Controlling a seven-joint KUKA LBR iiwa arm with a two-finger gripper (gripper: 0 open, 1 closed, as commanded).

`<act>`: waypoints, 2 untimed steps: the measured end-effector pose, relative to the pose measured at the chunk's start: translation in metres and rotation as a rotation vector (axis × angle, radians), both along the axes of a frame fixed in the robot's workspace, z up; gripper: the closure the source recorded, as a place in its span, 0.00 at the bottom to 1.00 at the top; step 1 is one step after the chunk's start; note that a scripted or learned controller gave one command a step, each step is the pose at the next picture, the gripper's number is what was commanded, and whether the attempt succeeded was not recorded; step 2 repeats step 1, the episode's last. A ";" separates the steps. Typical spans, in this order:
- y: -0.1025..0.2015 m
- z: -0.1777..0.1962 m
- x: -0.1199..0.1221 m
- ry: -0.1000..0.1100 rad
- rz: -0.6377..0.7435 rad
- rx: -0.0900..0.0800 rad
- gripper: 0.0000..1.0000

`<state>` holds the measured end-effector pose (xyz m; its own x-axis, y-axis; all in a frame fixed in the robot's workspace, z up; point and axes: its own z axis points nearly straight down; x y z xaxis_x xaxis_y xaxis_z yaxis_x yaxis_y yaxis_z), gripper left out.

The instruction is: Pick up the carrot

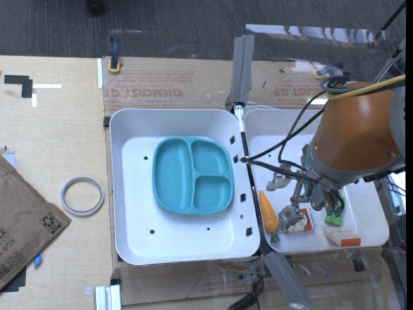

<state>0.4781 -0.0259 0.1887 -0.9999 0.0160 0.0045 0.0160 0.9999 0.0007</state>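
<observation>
Hovering in the right shallow white bin (381, 234), my gripper (308, 202) hangs just right of the one small orange carrot (268, 212); I cannot tell my fingers' state. Three small items crowd beside it. The left white bin (129, 192) holds one teal divided plate (193, 175).

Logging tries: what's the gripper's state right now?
Gripper: above the right bin, beside the carrot, not holding it; grip state cannot be told.
</observation>
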 end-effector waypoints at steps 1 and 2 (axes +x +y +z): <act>0.000 0.006 0.001 0.003 -0.003 0.001 1.00; 0.000 0.006 0.001 0.003 -0.003 0.001 1.00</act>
